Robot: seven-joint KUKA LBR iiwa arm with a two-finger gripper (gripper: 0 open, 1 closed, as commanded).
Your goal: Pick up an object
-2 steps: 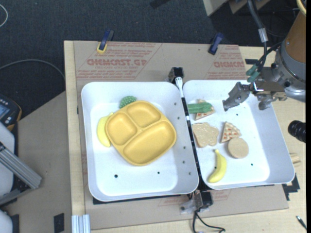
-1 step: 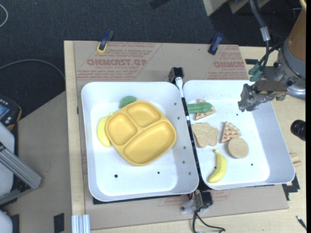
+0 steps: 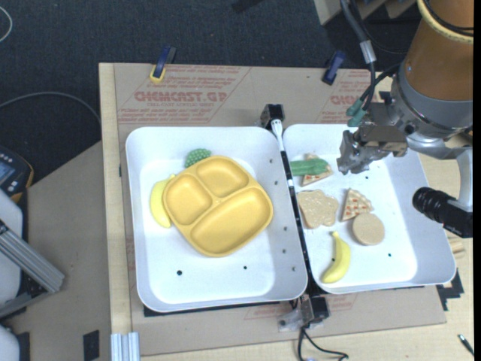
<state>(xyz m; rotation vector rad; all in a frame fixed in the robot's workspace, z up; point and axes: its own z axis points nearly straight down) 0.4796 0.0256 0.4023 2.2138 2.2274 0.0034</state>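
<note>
My gripper (image 3: 352,162) hangs over the upper middle of the right bin (image 3: 402,224), just right of a green pea pod (image 3: 310,165) lying on a small sandwich piece. Below it lie a bread slice (image 3: 318,207), a triangular waffle wedge (image 3: 355,201), a round cracker (image 3: 368,229) and a banana (image 3: 337,259). Nothing shows between the fingers. The left bin (image 3: 150,262) holds a yellow divided plate (image 3: 218,204) with a yellow banana-like piece (image 3: 158,201) at its left edge and a green item (image 3: 198,157) behind it.
A black divider clip (image 3: 272,116) sits at the top of the ridge between the bins. A black cylinder (image 3: 443,207) juts in over the right bin's right edge. Blue clamps (image 3: 161,64) hold the cardboard at the back.
</note>
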